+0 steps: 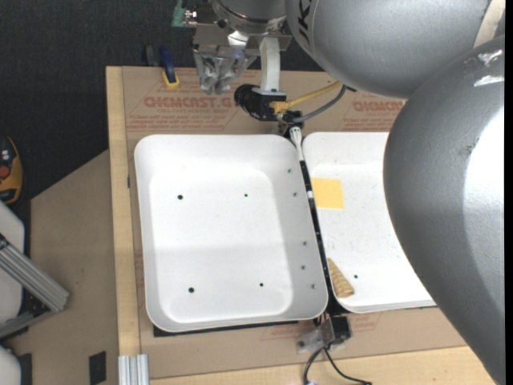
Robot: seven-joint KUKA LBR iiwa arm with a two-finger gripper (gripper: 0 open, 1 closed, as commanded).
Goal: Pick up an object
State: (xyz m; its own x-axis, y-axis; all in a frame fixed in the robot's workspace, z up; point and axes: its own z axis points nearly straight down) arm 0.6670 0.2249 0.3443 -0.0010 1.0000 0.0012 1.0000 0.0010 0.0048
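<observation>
A flat yellow square [327, 192] lies in the right bin [361, 239], close to its left wall. A small tan, ridged piece [341, 281] rests in that bin's front left corner. My gripper [218, 72] hangs high at the back, above the bench board just behind the far rim of the left bin [216, 231], well away from both objects. I see nothing held in it. The grey arm hides most of the right bin's right side.
A small blue and yellow item [167, 66] sits at the back left of the cardboard-coloured bench board [128, 215]. A black divider strip [313, 215] runs between the two bins. Metal framing [32, 283] stands off the bench to the left.
</observation>
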